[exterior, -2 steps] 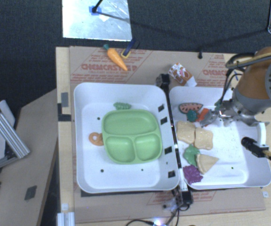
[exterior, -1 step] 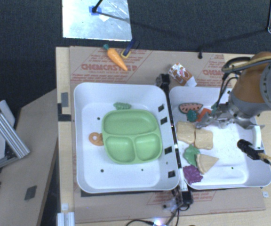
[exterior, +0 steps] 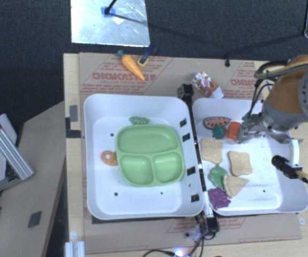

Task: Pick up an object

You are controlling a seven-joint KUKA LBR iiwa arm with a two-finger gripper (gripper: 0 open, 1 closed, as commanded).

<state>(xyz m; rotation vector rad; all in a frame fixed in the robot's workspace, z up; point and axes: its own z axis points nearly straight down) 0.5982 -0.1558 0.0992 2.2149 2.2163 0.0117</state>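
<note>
Over the right bin (exterior: 290, 199), the grey arm reaches in from the right with its gripper (exterior: 243, 134) low at the bin's far left part, its metal tip just beside a small orange-red block (exterior: 233, 130). Whether the fingers are spread or closed cannot be told, and nothing can be seen between them.

Smooth white plastic forms both shallow bins. Left of the block, and touching it or nearly so, lies a flat watermelon slice (exterior: 216, 123), red with dark seeds and a green rind. Nearer are two flat, tan toast-shaped pieces: a pale bread slice (exterior: 212, 150) and a browner toast slice (exterior: 240, 163). Below them sit a crinkled green leaf (exterior: 216, 174), a tan wedge (exterior: 233, 185) and a bumpy purple cluster (exterior: 218, 198).

Within the left bin (exterior: 98, 194) rests a matte green divided plate (exterior: 146, 154) with three compartments, a small orange ring (exterior: 109, 158) at its left and a green leafy piece (exterior: 139, 120) at its far edge. Beyond the bins, on the cardboard, lie an orange carrot (exterior: 132, 66) and a small printed packet (exterior: 206, 84).
</note>
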